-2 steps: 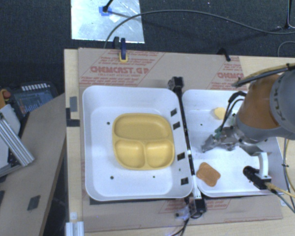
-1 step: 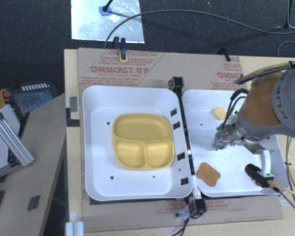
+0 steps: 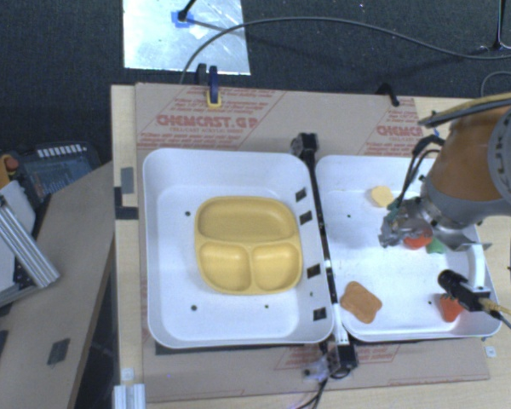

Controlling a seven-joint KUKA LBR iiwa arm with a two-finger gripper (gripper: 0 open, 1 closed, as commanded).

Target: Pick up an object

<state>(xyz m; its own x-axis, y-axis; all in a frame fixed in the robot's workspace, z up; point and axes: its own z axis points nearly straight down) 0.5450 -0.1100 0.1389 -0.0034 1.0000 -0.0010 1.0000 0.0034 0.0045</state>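
Two white bins sit on the bench: the left bin (image 3: 166, 228) carries a pale yellow divided plate (image 3: 245, 244), plain and unpatterned. In the right bin (image 3: 358, 228), a small pale yellow piece (image 3: 381, 196) lies near its far edge, a tan-orange biscuit-like piece (image 3: 360, 302) near its front edge, and a red-orange piece (image 3: 450, 309) toward its front right corner. Red (image 3: 417, 242) and green (image 3: 434, 246) bits show beside the gripper (image 3: 395, 231), which is dark grey. The arm (image 3: 468, 160) is grey with an orange band. The bench (image 3: 264, 113) is tan board printed with red lettering and diagonal lines. A black divider (image 3: 318, 228) runs between the bins.
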